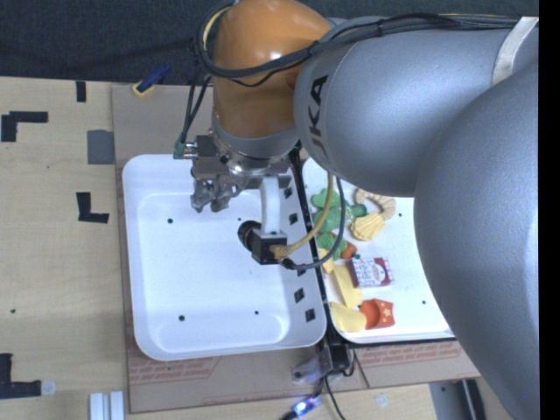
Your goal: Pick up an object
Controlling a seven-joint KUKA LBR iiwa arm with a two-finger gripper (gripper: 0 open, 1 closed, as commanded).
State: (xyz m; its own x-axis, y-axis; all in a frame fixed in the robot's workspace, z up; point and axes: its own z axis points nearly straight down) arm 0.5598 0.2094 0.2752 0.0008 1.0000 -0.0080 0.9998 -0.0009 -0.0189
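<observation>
My gripper (211, 201) hangs over the back part of the left white bin (175, 278), below the orange band (258, 51) of the arm. Nothing shows beneath it but the bare bin floor. The objects lie in the right bin (409, 261), partly hidden by the arm: a green toy (329, 204), a yellow ridged piece (369, 226), a beige curved piece (381, 202), a red-and-white packet (371, 272), a yellow wedge (347, 297) and a red block (378, 312).
The grey arm (420, 129) covers the back and right of the right bin. A black cable fitting (255, 241) hangs by the wall between the bins. Cardboard (122, 147) lies under the bins, on a tan bench (52, 261) with black marks.
</observation>
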